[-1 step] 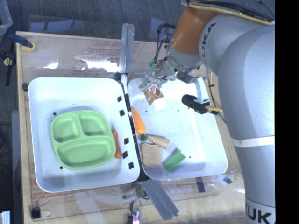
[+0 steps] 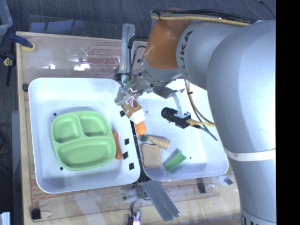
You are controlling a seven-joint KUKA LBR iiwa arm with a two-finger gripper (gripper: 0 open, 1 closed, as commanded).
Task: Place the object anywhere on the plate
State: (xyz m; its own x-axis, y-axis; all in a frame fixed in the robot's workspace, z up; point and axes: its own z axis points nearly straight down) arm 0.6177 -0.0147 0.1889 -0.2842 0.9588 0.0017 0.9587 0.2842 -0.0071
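Arm [image 2: 234,78] as I see it: smooth, rounded grey shells; dark lettering [image 2: 183,50] beside the orange band [image 2: 164,46] just above the pincer [image 2: 126,93]; black cables [image 2: 201,16] cross the band's edge farthest from the pincer.

Loose things in the right bin [image 2: 202,146]
Cone [image 2: 157,141], bread slice [image 2: 151,156] and green block [image 2: 175,161] lie close together near its front wall.

A pale wooden bench [image 2: 84,210] stands on dark grey carpet [image 2: 70,3] under bright glare.
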